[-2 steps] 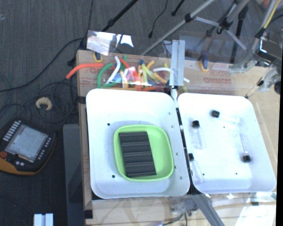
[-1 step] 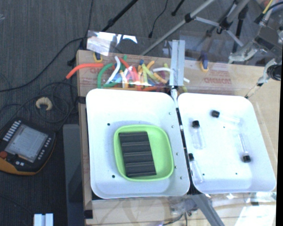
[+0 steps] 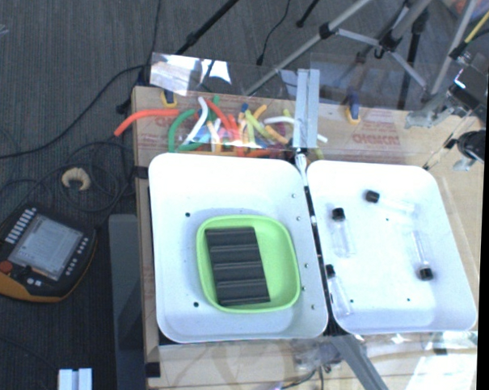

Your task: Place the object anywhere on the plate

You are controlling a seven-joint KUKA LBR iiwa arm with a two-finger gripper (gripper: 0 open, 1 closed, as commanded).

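Two white bins sit side by side on the bench. The left bin (image 3: 172, 187) holds a green plate (image 3: 285, 257) with a dark ribbed block (image 3: 236, 265) lying lengthwise on it, covering most of the plate's floor.

The right bin (image 3: 446, 207) holds four clear vials with black caps, scattered well apart: one near the top (image 3: 387, 203), one at the left (image 3: 340, 230), one at the lower left by the wall (image 3: 337, 289), and one on the right (image 3: 421, 256). Any of these could be the object to move; I cannot tell which is meant.

My judgement is that a vial is light, rigid, smooth and slippery, and will roll if nudged. Being clear, its body is hard to make out against the white floor. The best hold looks to be across the middle of the barrel, squeezing square to its length.

The state of the gripper cannot be told from here.

Behind the bins lies a tangle of coloured tubes (image 3: 231, 126).
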